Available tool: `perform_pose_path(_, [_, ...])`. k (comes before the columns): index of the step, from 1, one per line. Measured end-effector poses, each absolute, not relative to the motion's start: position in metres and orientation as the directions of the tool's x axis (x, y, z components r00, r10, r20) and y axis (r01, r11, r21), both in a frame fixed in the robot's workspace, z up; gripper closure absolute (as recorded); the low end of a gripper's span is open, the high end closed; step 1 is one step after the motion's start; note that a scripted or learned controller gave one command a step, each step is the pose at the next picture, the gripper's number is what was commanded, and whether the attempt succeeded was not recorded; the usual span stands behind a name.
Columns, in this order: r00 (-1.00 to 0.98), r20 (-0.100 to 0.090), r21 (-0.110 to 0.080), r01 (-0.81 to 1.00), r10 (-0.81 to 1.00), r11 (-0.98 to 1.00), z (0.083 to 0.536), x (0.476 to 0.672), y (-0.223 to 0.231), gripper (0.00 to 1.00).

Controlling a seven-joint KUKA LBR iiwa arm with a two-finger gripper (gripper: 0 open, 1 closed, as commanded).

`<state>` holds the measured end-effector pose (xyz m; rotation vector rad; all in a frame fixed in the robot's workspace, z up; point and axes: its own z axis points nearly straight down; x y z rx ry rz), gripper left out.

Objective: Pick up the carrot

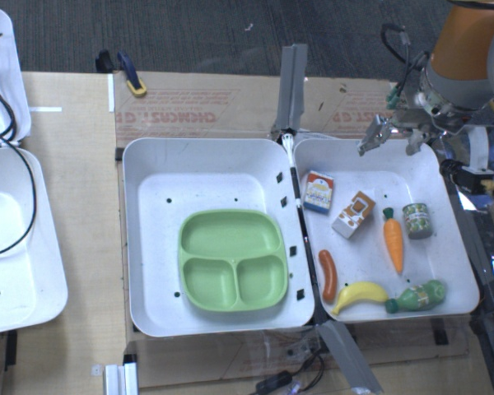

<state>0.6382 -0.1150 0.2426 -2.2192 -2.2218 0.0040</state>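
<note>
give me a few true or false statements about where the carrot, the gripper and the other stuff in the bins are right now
1. The carrot lies in the right bin. True.
2. The gripper is shut on the carrot. False: it hangs open over the bin's far edge, apart from the carrot, with nothing between its fingers.
3. The green plate sits in the left bin. True.
4. The banana lies on the green plate. False: it lies in the right bin, near the front wall, beside the green bottle.
5. The small can is just right of the carrot. True.
</note>
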Motion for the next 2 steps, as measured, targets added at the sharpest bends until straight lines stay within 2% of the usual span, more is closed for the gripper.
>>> perform_pose_path(1, [0.042, -0.001, 0.003, 0.999, 0.999, -0.042, 0.124, 0.584, -0.160, 0.00])
perform_pose_path(2, [0.070, 0.008, 0.043, 0.997, 0.997, -0.071, 0.111, 0.547, -0.186, 0.00])
